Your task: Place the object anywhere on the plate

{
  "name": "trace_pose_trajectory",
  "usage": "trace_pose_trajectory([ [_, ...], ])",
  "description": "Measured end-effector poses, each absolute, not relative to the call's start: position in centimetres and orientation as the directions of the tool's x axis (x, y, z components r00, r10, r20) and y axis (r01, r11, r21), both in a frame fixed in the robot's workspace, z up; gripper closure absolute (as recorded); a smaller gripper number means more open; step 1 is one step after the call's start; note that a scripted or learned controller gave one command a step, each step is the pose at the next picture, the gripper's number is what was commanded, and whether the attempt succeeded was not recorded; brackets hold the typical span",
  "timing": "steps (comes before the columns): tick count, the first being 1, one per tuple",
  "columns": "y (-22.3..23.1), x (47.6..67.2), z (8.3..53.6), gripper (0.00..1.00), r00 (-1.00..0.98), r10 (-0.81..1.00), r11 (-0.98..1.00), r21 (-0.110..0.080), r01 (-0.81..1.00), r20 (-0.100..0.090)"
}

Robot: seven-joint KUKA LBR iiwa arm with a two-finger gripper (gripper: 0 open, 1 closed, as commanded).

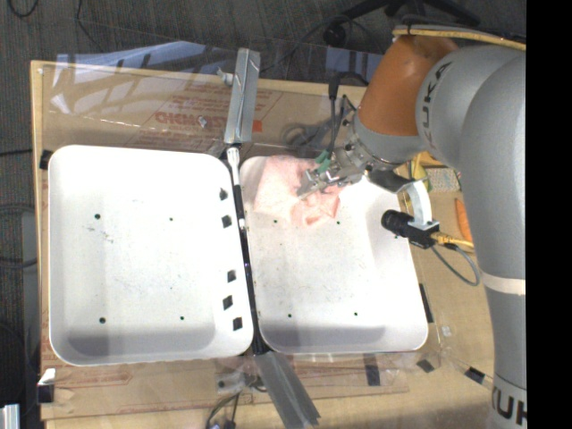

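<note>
Dark carpeted floor (179, 7) with loose cables around a wooden table (134, 96); clear plastic sheeting lies over the table's far part. Grey arm (487, 150) with its orange band enters from the right and covers the right bin's far right corner. Two shallow white bins sit side by side, touching along a metal divider rail (239, 105). Left bin (134, 257) shows only small dark specks and a row of black tabs along its right wall. Right bin (357, 329) has a pale pink plate (268, 181) in its far left corner, washed out and hard to tell from the bin floor. A pinkish-red object (315, 208) lies at the plate's near right edge, directly under the end effector (323, 175). End effector sits low over the object; open or closed, cannot tell. Black cylindrical fitting (407, 224) with yellow cable hangs off the wrist over the bin's right side.
</note>
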State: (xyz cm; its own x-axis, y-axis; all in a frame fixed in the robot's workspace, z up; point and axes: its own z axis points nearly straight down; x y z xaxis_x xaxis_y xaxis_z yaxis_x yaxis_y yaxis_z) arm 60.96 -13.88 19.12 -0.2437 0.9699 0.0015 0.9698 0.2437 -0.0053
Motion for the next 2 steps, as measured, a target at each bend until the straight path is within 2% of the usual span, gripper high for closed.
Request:
trace_pose_trajectory([
  [1, -13.8, 61.0, 22.9, 1.0, -0.251, 0.968, 0.251, -0.006, 0.968, 0.002],
  [2, -9.2, 59.2, 23.7, 1.0, -0.613, 0.79, 0.613, -0.007, 0.79, 0.005],
])
